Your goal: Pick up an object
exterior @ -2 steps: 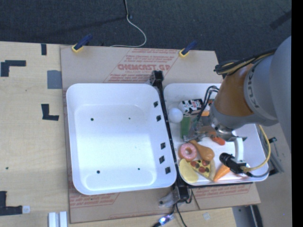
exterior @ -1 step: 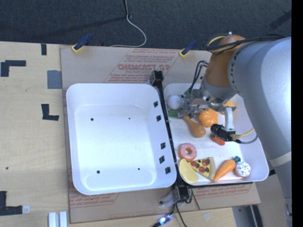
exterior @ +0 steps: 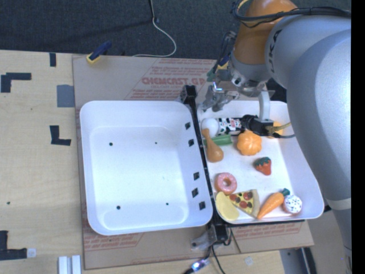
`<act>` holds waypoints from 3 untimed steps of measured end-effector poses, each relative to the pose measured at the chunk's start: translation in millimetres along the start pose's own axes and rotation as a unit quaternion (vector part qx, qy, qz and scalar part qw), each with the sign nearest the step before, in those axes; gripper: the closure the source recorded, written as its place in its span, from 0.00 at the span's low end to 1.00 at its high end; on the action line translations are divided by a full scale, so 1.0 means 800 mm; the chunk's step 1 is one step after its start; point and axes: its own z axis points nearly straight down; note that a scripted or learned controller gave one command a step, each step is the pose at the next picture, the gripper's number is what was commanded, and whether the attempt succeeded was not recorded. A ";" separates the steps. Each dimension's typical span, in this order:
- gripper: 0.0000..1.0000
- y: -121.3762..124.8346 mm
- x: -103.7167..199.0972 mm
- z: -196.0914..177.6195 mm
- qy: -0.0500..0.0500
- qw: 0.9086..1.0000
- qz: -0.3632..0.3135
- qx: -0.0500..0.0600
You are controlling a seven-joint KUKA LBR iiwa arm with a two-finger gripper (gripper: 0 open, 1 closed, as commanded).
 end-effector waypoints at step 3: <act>1.00 0.003 0.146 -0.168 0.001 1.000 0.001 -0.003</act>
